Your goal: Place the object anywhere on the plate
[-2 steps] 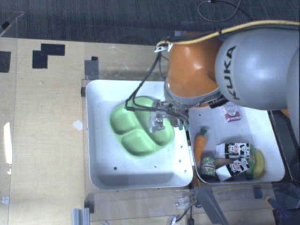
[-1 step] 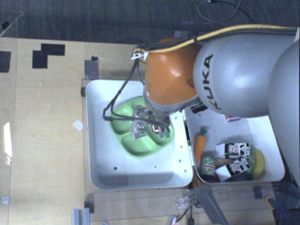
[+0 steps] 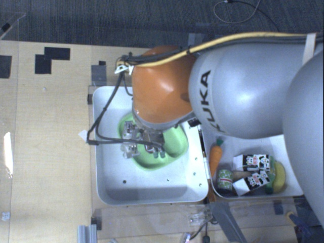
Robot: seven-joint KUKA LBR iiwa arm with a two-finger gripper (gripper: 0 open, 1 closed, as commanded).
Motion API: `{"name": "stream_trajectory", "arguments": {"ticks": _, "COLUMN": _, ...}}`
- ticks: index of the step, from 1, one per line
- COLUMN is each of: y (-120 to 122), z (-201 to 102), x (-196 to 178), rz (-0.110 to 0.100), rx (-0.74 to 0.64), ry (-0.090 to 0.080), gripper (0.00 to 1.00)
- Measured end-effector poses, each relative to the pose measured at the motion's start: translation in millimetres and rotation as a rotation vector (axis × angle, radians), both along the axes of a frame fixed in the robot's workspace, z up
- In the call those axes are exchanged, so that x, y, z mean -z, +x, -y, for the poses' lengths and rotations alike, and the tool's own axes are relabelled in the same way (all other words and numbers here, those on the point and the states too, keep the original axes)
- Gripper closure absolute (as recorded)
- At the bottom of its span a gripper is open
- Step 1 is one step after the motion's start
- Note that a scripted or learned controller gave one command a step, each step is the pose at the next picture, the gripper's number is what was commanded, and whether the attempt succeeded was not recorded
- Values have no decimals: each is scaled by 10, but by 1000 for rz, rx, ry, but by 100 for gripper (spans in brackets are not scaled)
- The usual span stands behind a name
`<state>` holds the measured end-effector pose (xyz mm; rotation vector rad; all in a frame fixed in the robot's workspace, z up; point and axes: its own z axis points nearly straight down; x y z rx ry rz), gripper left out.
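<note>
The arm (image 3: 243,80) reached from the right over the left bin (image 3: 109,186); its gripper (image 3: 144,145) hung above the green plate (image 3: 177,142), grip state unclear.

arm (image 3: 253,85): smooth grey shell, satin sheen, glossy orange band | plate (image 3: 174,143) under the gripper (image 3: 144,146): smooth green plastic | bin (image 3: 116,186) beneath: white, matt plastic | carrot (image 3: 216,158) right of it: matt orange | bench (image 3: 45,151): pale wood

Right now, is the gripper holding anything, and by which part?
Cannot be told. The gripper hangs over the green plate in the left bin, its own body hiding whatever lies beneath.
</note>
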<state>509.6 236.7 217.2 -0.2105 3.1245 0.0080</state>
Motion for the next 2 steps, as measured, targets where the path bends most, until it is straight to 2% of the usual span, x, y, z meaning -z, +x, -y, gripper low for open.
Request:
{"name": "stream_trajectory", "arguments": {"ticks": 1, "y": 1, "z": 4, "x": 0, "rz": 0, "rx": 1, "ry": 0, "gripper": 0}}
{"name": "stream_trajectory", "arguments": {"ticks": 2, "y": 22, "z": -12, "x": -124, "rz": 8, "rx": 0, "ry": 5, "gripper": 100}}
